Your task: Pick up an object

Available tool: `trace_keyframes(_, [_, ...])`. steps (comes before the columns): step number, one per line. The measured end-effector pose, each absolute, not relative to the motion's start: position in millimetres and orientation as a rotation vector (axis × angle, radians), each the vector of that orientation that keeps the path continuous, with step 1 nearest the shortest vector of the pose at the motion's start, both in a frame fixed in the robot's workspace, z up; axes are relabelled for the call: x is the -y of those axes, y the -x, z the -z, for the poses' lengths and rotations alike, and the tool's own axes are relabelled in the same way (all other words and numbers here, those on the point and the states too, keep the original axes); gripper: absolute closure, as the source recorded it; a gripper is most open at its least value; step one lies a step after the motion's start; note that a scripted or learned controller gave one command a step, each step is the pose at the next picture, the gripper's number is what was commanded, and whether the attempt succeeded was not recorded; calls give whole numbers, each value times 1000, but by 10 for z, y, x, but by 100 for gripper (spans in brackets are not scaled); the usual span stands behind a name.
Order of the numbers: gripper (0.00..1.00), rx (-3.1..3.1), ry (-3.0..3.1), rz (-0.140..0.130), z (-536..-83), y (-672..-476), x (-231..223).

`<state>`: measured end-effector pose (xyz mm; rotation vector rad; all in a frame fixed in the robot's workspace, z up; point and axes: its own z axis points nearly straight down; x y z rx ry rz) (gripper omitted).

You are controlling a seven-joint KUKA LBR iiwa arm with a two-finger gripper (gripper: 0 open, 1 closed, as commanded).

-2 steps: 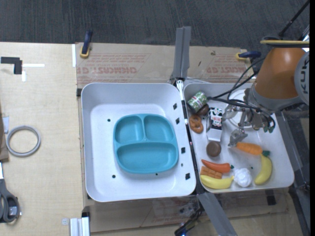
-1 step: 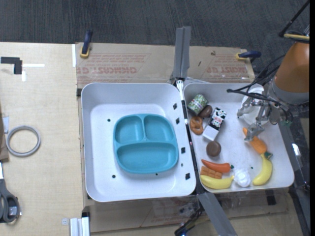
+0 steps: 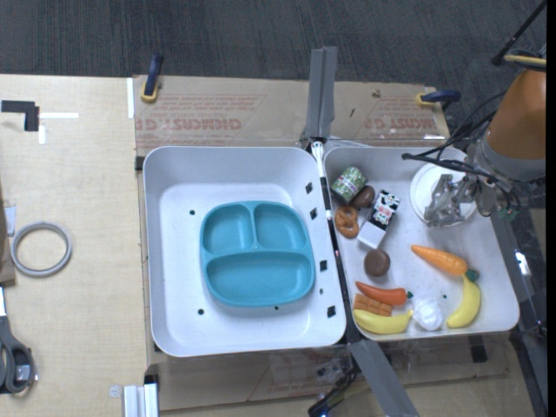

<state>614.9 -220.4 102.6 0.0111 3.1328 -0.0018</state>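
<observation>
The hand (image 3: pixel 449 202) hung over the right bin (image 3: pixel 504 268), above a white plate (image 3: pixel 421 189); whether it was released or clenched, I could not tell. The carrot (image 3: pixel 439 260) lay near below it. A grasp could slip on the smooth plate. The wooden surface (image 3: pixel 69 320) carried a tape roll (image 3: pixel 39 248); the floor (image 3: pixel 261 16) was dark.

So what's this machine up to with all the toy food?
A robot arm reaches in from the right, and its gripper hangs over the upper right corner of the right bin, above a white plate. Nothing can be seen in its grasp. Below it lie a toy carrot, two bananas and other small toy items. The left bin holds a blue divided tray.
</observation>
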Motion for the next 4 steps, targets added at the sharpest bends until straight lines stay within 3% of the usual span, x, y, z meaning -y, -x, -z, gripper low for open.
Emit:
trace_keyframes(1, [100,-3134,-197,0,-911,-5225,2219])
trace_keyframes(2, [100,-3124,-298,0,-915,-5429,2004])
trace_keyframes(3, [100,-3116,-402,-1,-908,-4781,1864])
trace_keyframes(4, [100,-3125,-304,0,-910,-4977,1609])
